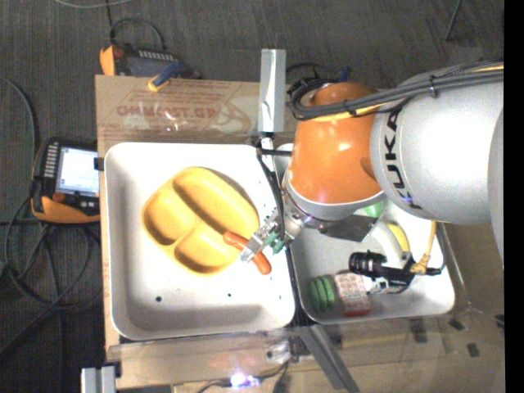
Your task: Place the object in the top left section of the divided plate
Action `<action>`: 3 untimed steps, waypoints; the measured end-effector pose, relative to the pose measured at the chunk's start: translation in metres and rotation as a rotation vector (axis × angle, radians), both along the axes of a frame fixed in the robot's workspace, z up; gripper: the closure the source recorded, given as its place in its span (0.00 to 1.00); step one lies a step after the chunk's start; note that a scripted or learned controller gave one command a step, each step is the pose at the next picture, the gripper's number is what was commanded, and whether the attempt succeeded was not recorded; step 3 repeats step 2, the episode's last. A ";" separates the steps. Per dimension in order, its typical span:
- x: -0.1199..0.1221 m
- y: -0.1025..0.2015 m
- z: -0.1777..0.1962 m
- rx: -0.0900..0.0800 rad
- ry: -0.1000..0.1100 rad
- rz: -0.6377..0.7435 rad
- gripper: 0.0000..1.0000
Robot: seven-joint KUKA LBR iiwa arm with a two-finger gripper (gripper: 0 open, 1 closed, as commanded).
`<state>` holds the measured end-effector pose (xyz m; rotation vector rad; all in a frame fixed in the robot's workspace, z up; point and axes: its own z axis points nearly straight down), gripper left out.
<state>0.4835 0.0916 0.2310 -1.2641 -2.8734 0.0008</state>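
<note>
A yellow divided plate (199, 218) lies in the left white bin (131, 301), with three sections. My gripper (260, 244) hangs over the plate's lower right rim, reaching in from the right. An orange-red stick-shaped object (236, 241) sits between its fingers, one end over the plate's rim and the other end (262, 264) over the bin floor. The gripper is shut on it. The arm's orange band (336, 158) and grey body hide the upper part of the right bin.
In the right bin (442, 301), a green-capped container with a pink and white label (337, 293) lies on its side near the front. A yellow and white item (398, 237) and a green item (374, 211) peek out below the arm. A cardboard sheet (176, 113) lies behind the left bin.
</note>
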 end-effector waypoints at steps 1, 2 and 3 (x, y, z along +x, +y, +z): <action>0.037 0.037 0.017 -0.002 -0.002 0.091 1.00; 0.037 0.037 0.017 -0.002 -0.002 0.091 0.00; 0.037 0.037 0.017 -0.002 -0.002 0.091 0.00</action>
